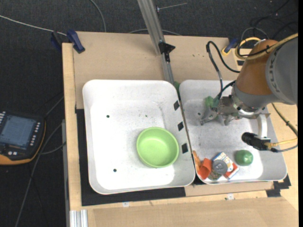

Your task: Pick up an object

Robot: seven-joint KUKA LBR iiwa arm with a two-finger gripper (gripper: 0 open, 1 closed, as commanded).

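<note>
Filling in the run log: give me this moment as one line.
arm: over right bin | gripper: low in bin, nothing seen held | green ball, small items: near front edge | green bowl: left bin

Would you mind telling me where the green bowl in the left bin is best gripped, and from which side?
Probably the green bowl by its rim, from straight above, one finger inside and one outside. It sits upright and open, too wide to span. Its far-left rim looks safest, since the right edge lies close to the left bin's wall.
</note>
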